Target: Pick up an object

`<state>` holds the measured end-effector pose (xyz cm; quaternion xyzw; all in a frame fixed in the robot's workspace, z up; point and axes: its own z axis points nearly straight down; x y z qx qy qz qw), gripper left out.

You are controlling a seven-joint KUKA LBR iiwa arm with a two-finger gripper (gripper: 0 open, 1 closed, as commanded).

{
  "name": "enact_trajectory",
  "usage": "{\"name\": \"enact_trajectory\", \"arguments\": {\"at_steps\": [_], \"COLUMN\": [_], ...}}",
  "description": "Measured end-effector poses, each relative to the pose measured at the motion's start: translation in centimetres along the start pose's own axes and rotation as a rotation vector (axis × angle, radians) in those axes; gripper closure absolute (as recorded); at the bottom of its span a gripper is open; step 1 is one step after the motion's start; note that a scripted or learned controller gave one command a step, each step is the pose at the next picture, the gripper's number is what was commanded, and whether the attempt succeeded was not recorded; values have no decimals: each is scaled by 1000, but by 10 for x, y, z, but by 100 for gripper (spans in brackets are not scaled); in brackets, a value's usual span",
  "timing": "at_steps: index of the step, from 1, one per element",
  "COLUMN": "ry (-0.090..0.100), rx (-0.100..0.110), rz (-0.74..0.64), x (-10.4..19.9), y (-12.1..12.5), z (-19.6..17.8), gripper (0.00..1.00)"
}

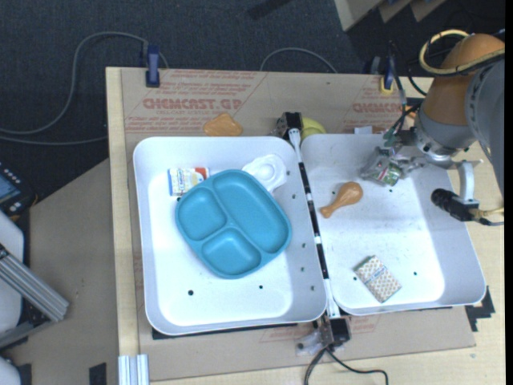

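The gripper (386, 169) hangs low over the right bin's (449, 283) far side, its state impossible to tell; a tan drumstick (342, 198) lies just left; a patterned packet (378, 278) sits nearer.

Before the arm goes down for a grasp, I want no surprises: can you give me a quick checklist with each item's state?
1. Gripper over the right bin: ok.
2. Fingers open: cannot tell.
3. Drumstick toy lying free on the bin floor: ok.
4. Gripper directly above the drumstick toy: not ok, it sits up and to the right.
5. Patterned box clear of the drumstick toy: ok.
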<state>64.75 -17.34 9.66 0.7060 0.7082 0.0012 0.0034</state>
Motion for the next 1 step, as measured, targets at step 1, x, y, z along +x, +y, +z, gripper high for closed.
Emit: {"name": "enact_trajectory", "arguments": {"at_steps": [1], "ry": [-5], "rx": [11], "rz": [-1], "x": [74], "y": [20], "z": [7], "gripper": [100]}}
